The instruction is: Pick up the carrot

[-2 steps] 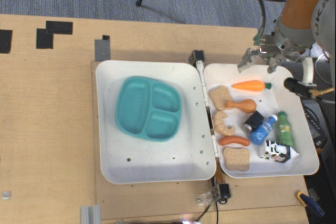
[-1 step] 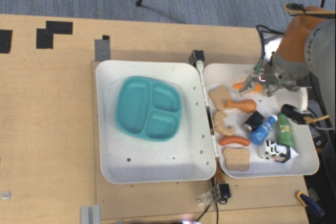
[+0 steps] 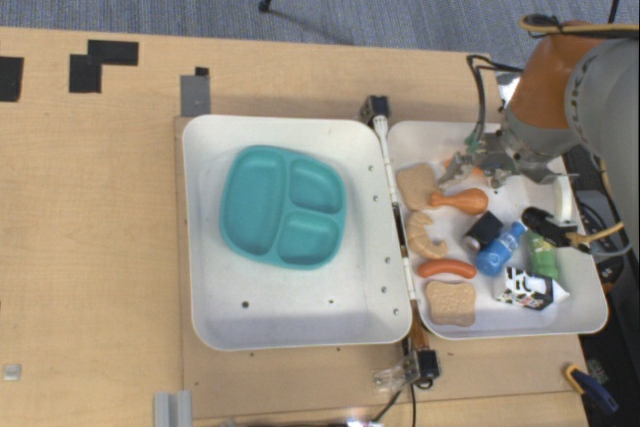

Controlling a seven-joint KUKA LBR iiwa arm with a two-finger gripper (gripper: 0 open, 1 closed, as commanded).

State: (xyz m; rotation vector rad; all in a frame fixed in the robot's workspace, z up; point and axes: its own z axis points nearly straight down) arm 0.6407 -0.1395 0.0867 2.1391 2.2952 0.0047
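Camera view: fingers perhaps near carrot.

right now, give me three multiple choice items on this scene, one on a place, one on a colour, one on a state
1. Where is the divided plate?
A. left bin
B. right bin
C. on the floor

2. What colour is the plate?
A. red
B. teal
C. black

3. How does the chicken drumstick lie?
A. standing on end
B. flat in the right bin, below the gripper
C. on the plate

Answers:
1 A, it sits inside the left bin.
2 B, its surface is plainly teal.
3 B, it lies on its side on the bin floor among the other toy foods.
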